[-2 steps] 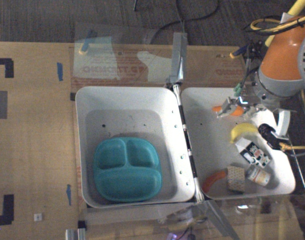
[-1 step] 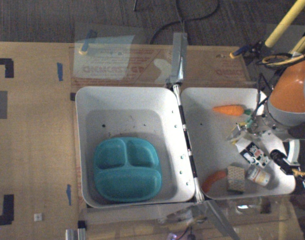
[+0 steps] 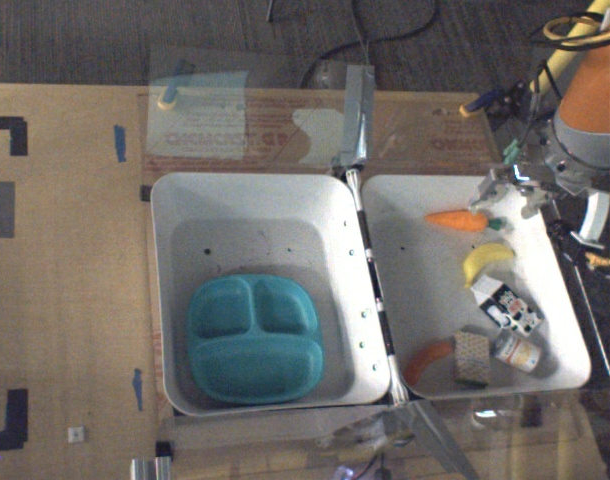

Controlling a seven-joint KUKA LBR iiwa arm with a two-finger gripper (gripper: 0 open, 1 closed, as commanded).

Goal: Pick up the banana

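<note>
Lying loose beside the carrot [image 3: 457, 221], the banana [image 3: 486, 261] is light, smooth: grip mid-curve; you cannot tell the jaws' state.

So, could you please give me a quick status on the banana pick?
Hand above right bin's far edge. Banana loose on bin floor. Carrot beside it, near the hand.

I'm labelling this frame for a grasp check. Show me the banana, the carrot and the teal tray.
banana [image 3: 487, 260]: camera view, middle of its yellow curve.
carrot [image 3: 457, 221]: camera view, middle of its orange body.
teal tray [image 3: 253, 340]: camera view, on a divider ridge near its centre.
</note>
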